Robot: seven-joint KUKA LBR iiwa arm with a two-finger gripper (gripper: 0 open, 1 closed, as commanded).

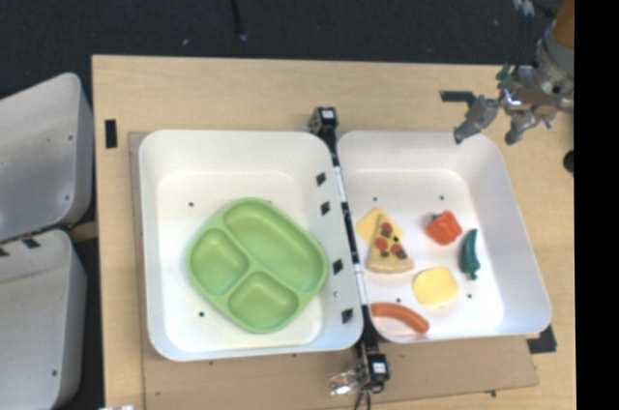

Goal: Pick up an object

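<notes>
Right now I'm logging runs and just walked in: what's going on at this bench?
The grey arm's gripper hovers above the far right corner of the right white bin, holding nothing. In that bin lie a toy pizza slice, a red toy pepper, a dark green toy vegetable, a yellow block and a toy sausage. A green divided plastic plate sits in the left white bin.

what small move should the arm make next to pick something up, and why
Probably swing the gripper inward and down over the right bin, toward the red pepper toy. The gripper sits at the bin's far right corner, above the rim, with nothing between its jaws. The pepper is the nearest item, with a gap separating it from the pizza slice and the dark green piece.
</notes>
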